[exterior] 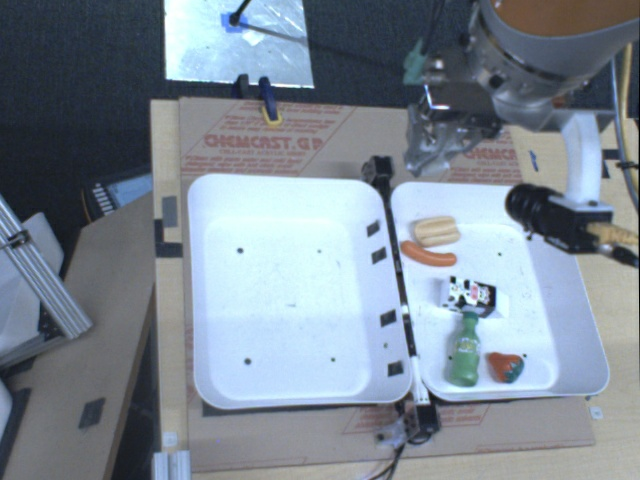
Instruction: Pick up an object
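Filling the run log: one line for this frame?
gripper: above right bin's far edge | held: nothing seen | right bin: bun, sausage, green bottle

The two shallow white bins (290, 298) look like smooth, faintly glossy moulded plastic, resting on matt brown printed cardboard (290, 133). A crinkled silvery foil sheet (238, 26) shines behind them, and the small green bottle (464, 348) has a glossy plastic sheen.

Red "CHEMCAST GP" print on brown sheet (270, 138) under bins.
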Controlling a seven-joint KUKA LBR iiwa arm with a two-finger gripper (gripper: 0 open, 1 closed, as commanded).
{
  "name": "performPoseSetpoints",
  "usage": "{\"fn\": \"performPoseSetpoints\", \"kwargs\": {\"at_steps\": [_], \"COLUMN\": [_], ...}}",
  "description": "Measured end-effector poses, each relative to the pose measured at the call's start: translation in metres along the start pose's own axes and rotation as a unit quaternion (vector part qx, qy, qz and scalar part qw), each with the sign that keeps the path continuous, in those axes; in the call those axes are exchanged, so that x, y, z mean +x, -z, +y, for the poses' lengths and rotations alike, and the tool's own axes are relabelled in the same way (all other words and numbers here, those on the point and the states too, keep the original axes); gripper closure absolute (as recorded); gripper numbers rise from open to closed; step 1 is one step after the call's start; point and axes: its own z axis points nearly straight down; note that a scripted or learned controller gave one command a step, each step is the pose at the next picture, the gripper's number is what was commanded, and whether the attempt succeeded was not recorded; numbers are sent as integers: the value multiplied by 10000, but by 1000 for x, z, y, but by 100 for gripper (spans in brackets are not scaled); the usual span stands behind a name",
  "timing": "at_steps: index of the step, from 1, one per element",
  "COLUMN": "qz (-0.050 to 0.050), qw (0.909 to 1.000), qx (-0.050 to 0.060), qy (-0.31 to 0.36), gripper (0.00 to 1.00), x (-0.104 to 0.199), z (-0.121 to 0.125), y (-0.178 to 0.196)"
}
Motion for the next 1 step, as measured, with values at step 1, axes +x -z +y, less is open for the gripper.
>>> {"fn": "performPoseSetpoints", "kwargs": {"at_steps": [1], "qz": [-11], "qw": [10000], "qx": [9], "qy": [-23], "gripper": [100], "x": [22], "z": [82], "y": [-3]}}
